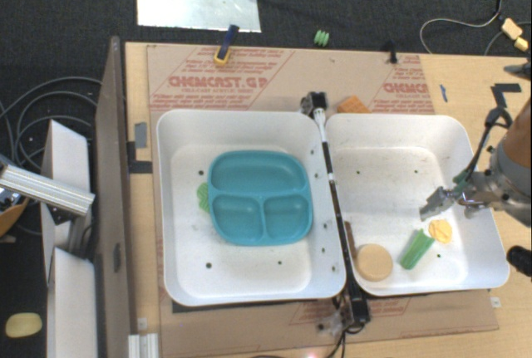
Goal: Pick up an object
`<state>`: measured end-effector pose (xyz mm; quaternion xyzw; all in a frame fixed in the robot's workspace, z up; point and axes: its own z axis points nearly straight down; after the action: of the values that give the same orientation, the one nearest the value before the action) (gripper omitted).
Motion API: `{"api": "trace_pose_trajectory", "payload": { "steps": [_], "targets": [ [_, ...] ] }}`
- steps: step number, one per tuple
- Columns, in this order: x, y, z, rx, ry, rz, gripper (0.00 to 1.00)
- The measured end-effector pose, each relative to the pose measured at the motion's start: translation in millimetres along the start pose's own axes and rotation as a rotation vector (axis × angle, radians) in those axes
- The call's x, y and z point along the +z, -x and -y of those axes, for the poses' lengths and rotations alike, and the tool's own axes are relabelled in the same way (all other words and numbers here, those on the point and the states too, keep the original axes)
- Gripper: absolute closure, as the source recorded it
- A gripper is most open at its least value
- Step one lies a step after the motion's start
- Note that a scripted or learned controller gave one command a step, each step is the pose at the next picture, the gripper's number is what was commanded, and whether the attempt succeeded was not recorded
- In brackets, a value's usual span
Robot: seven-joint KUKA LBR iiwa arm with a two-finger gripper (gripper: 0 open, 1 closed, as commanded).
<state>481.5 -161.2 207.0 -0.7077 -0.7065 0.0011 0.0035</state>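
In the right bin [391, 132] lie a green stick-shaped object [416, 249], a small yellow object [440, 230] and a round tan disc [374, 262], all near the front. My gripper [453, 205] hangs at the right side of that bin, just above and behind the yellow object. Nothing shows between its fingers. The left bin [183, 182] holds a teal divided plate [259, 197] with a small green thing [202, 196] poking out at its left edge.
A black bar [327, 165] runs between the two bins. An orange piece [353, 105] lies behind the bins on the cardboard. Cables lie on the dark floor at left, and a white rail structure [58, 190] stands at the left.
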Motion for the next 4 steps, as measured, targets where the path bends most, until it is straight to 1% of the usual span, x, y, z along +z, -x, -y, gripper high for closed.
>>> {"api": "trace_pose_trajectory", "payload": {
  "steps": [1, 2, 3, 4],
  "targets": [
    [115, 16, -6, -0.002, 0.007, 0.005, 0.0],
    [98, 16, -8, -0.002, 0.013, 0.005, 1.0],
    [32, 48, -6, 0.0, 0.013, 0.008, 1.0],
    [35, 46, -6, -0.002, 0.009, 0.004, 0.0]
  ]
}}
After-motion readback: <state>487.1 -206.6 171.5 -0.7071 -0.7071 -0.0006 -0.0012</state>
